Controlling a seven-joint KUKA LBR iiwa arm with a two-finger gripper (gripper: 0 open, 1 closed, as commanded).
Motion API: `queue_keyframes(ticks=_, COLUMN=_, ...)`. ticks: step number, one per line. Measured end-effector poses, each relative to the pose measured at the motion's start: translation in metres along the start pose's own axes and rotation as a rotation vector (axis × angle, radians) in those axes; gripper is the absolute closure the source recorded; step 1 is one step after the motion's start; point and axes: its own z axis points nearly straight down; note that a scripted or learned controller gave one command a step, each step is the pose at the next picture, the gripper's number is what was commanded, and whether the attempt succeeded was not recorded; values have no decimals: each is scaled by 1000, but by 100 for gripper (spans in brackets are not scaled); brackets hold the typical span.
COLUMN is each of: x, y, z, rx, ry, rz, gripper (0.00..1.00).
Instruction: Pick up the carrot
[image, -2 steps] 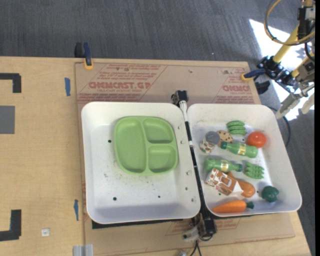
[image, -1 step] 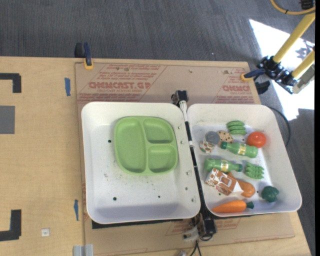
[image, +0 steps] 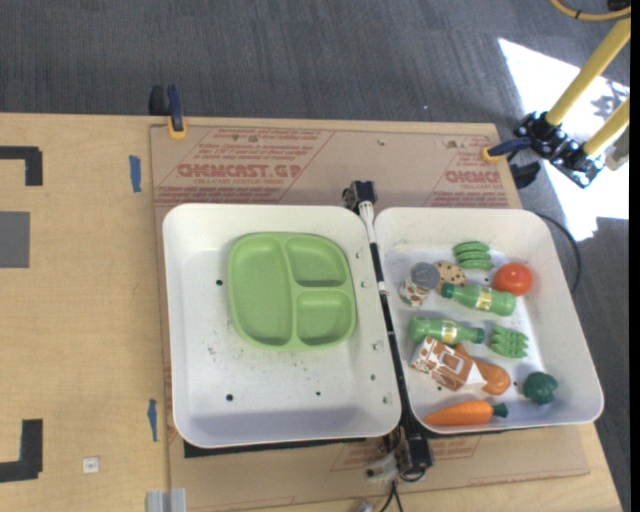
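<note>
One carrot (image: 462, 412) lies at the lower edge of the right bin (image: 560, 250), lower right of the frame, below a patterned packet (image: 443, 362). It looks light, rigid, slick plastic; grip mid-body. Pincer state: cannot tell.

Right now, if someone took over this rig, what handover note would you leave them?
Carrot: lying flat along the near edge of the right bin, its green end pointing right, near a dark green broccoli piece and just below a brown patterned packet.
Left bin: holds a green divided plate, which is bare.
Done: nothing yet; the carrot is untouched among the other toy foods.
Left: bring the arm in from the right, close on the carrot and lift it.
</note>
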Motion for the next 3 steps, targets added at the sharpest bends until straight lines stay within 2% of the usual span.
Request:
queue_keyframes(ticks=1, x=0, y=0, z=0, rx=-1, ry=-1, rz=0, gripper=0)
queue_keyframes(ticks=2, x=0, y=-1, z=-11, rx=6, ry=0, rz=4, gripper=100)
queue_keyframes(ticks=3, x=-73, y=32, z=100, rx=-13, ry=-5, rz=-255, gripper=100)
